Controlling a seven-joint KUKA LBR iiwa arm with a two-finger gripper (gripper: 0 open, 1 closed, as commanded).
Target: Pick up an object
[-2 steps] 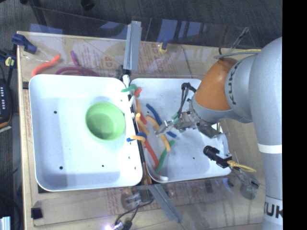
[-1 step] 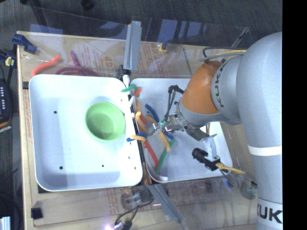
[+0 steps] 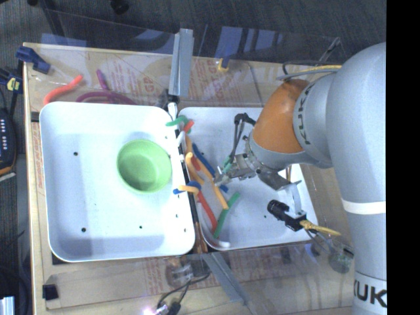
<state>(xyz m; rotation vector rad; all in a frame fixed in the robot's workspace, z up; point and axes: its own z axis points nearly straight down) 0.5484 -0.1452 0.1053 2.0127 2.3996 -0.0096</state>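
pincer low in right bin | finger state: cannot tell | target: coloured sticks heaped just left and below, against bin wall | green bowl further left in left bin | advice: centre over one stick, avoid wall, lift straight

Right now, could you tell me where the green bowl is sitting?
The green bowl sits in the left white bin, near its right wall, across from the gripper in the right bin.
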